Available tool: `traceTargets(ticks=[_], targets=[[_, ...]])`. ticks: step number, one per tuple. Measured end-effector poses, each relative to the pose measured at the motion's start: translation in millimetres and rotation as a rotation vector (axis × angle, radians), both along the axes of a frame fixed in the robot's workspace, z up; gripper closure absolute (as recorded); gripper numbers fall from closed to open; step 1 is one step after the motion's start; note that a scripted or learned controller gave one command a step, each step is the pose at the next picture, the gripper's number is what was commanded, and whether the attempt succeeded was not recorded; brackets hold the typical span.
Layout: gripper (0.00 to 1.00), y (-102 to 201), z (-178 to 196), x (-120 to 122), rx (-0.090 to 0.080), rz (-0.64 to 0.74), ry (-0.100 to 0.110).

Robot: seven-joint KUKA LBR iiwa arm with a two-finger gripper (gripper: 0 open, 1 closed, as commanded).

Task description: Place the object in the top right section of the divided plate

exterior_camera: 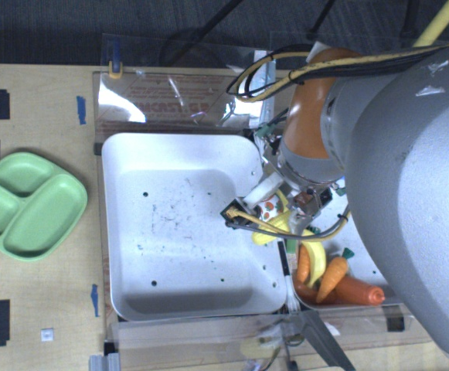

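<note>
The green divided plate point(29, 205) lies on the bench at the far left, outside both bins, with nothing in its sections. My gripper point(287, 212) hangs over the wall between the two bins, near the left bin's right edge. Right under it are a yellow piece point(274, 229) and a small white thing with red spots point(270, 209); I cannot tell whether either one is held. The grey arm hides most of the right bin.
The left white bin point(178, 222) holds no objects. In the visible corner of the right bin lie a banana point(312, 256) and two orange carrots point(329, 277) point(357, 292). A clear plastic sheet point(178, 95) lies behind the left bin.
</note>
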State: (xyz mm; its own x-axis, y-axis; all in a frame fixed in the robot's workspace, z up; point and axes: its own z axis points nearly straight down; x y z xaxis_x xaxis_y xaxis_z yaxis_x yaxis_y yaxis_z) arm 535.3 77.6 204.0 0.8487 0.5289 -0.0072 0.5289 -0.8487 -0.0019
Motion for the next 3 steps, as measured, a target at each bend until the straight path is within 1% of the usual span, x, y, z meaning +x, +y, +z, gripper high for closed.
traceTargets(ticks=[1,2,3], targets=[[1.0,-29,8,-56,-0.001,-0.322,0.004],[1.0,-118,44,-23,-0.001,-0.26,0.0],[1.0,-19,-23,-24,-0.001,-0.356,-0.002]])
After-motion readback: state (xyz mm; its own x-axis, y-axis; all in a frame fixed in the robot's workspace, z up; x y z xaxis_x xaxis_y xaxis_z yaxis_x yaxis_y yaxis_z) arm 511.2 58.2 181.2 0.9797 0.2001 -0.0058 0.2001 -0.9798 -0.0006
